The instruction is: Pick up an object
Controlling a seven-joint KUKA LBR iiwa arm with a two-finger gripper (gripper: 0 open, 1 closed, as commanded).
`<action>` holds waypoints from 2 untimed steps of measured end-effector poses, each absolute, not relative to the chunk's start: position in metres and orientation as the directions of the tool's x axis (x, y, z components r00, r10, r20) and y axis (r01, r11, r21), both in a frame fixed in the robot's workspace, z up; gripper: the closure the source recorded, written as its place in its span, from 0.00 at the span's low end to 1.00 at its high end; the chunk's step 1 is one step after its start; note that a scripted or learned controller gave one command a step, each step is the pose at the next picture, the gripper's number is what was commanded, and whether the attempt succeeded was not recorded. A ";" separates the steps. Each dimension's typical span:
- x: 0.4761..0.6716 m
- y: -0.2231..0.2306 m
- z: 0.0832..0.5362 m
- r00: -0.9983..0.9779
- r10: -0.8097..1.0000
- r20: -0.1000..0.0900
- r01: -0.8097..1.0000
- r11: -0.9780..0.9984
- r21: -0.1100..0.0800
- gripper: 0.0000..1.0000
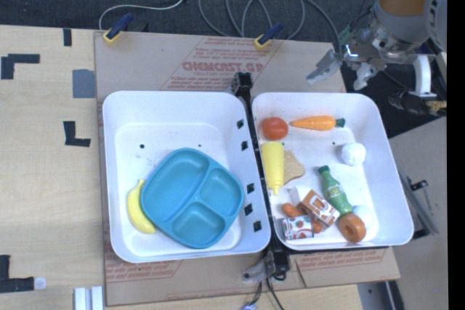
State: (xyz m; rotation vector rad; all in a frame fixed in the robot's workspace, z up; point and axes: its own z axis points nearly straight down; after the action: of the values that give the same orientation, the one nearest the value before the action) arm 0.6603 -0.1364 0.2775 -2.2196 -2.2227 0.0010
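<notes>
My gripper [338, 75] hangs open and holds nothing, above the cardboard just past the far rim of the right bin [389, 156]. In that bin lie a red tomato [275, 128], an orange carrot [317, 123], a yellow bottle [273, 165] and a slice of bread [293, 168]. A white ball [353, 154], a green bottle [334, 190], a brown donut [352, 227] and small cartons [318, 208] are there too. The carrot and the tomato lie nearest the gripper, below and to its left.
The left bin [116, 127] holds a blue divided plate [192, 196] with a yellow banana [138, 208] tucked under its left edge. A black clip [242, 86] sits where the bins meet at the far side. Grey cable loops [247, 3] lie beyond the cardboard.
</notes>
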 end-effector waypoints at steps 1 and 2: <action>0.667 -0.147 0.140 -0.001 1.000 0.000 1.000 0.001 -0.008 0.00; 0.563 -0.133 0.108 0.003 1.000 -0.002 1.000 -0.003 -0.005 0.00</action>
State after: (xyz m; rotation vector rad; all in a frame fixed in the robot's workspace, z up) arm 0.5634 -0.1329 0.1077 -2.2239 -2.2162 0.0076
